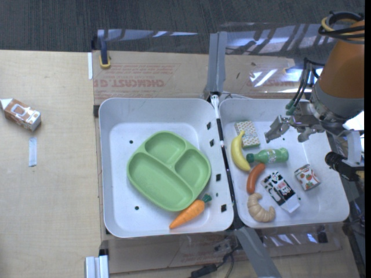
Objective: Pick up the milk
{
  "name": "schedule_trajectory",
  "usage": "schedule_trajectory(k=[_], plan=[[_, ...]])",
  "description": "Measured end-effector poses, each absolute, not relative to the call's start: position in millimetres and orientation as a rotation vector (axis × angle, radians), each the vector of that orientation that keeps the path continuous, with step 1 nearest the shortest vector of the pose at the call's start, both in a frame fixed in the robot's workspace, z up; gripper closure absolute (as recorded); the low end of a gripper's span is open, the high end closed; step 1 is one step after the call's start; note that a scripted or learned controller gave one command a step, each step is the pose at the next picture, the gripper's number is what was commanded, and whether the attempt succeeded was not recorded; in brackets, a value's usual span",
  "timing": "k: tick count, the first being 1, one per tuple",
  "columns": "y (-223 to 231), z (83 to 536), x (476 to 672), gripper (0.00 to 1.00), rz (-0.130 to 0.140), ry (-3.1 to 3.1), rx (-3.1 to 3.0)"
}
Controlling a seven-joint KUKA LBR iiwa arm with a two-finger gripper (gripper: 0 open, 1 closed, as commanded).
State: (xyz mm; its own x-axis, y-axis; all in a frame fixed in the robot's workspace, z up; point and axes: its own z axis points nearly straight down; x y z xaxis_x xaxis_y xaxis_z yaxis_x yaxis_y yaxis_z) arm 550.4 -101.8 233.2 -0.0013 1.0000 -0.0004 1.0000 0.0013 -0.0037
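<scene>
A grey arm with an orange band leans in over the right-hand bin (324,213), its gripper (290,126) hanging above the bin's far side, nothing between its fingers; whether they are parted or drawn together cannot be told from this slant. The milk (279,188) — a small carton with black-and-white cow patches — lies flat on the bin floor, toward the near edge, well short of the tool. It is hemmed in: a red sausage (254,178) just to its left, a croissant (261,208) at its near corner, a strawberry-printed carton (306,176) a little to its right, and a green bottle (268,156) lying across the space between carton and gripper. A banana (238,150) and a cracker packet (249,134) sit farther back. The left bin (116,213) holds a green divided plate (168,170) with a carrot (188,213) at its rim. By the look of it the approach has barely begun, and the crowding leaves little room for fingers.
</scene>
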Motion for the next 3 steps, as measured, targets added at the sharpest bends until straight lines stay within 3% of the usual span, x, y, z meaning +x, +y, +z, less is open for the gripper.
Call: schedule_trajectory(k=[1, 2, 3], plan=[[-125, 91, 489.2, 0.0, 0.002, -2.304, -2.133], [-126, 100, 489.7, 1.0, 0.002, -2.301, -2.138], [-50, 191, 501.8, 1.0, 0.003, -2.246, -2.196]])
